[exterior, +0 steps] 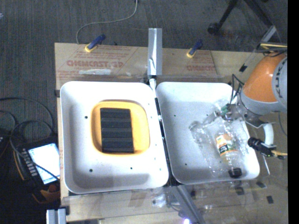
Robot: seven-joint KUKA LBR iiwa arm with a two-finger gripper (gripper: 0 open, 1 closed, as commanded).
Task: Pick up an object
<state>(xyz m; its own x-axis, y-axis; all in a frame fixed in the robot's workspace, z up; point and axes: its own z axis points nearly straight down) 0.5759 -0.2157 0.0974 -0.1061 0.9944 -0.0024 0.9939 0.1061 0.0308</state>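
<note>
A clear plastic bottle (226, 148) with an orange label and a black cap lies in the right bin (182, 167), near its right wall, cap toward the front. Crumpled clear plastic (203, 130) lies beside it on the left. A yellow tray (96, 125) holding a black ridged block (117, 129) sits in the middle of the left bin (74, 171). My gripper (227, 110) is low over the right bin's far right part, just behind the bottle and over the clear plastic. The grey and orange arm (261, 85) covers much of it.
A grey upright post (154, 55) stands behind the wall between the two bins. Two blue and yellow clamps (95, 42) (195, 48) hold the brown board at the back. A tablet and cables (39, 162) lie on the floor at the left.
</note>
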